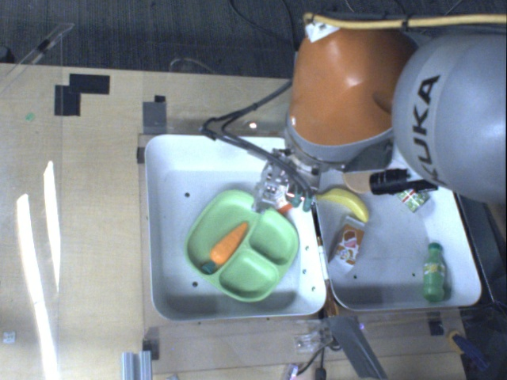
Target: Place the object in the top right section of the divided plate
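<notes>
I see the gripper [277, 190] near the middle of the frame, just above the upper right edge of the green plate [207, 229]. I cannot tell how its jaws stand. The carrot [229, 243] lies in the large left section of the plate, tilted, inside the left bin [162, 212]. In the right bin [463, 244] there are a banana [348, 203], a small carton [347, 244], a green bottle [433, 272] and a small packet [413, 200].

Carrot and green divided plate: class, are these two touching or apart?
Touching. The camera view shows the carrot lying inside the green divided plate, resting across its large left section.
</notes>
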You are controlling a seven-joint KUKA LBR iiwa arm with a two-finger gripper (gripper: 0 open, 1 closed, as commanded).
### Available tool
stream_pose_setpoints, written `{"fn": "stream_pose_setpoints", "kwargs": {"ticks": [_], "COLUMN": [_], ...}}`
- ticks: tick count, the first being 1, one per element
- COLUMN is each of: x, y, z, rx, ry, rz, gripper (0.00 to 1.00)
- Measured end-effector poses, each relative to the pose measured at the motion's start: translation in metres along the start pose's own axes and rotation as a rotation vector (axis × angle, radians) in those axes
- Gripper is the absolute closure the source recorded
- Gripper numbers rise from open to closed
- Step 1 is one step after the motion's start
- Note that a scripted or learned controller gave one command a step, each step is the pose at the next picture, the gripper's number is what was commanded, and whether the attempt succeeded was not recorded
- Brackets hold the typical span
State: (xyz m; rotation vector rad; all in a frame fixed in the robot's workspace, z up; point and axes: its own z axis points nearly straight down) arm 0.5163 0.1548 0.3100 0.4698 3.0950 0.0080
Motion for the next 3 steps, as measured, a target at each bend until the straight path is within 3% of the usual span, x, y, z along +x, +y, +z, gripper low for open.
{"fn": "stream_pose_setpoints", "kwargs": {"ticks": [1, 2, 3], "x": [0.038, -0.008, -0.019], "y": [0.043, 0.086, 0.028], "z": [0.002, 0.175, 0.104], "rx": [0.002, 0.001, 0.001], "ry": [0.003, 0.006, 0.002], "rz": [0.239, -0.219, 0.021], "gripper": [1.0, 1.0, 1.0]}}
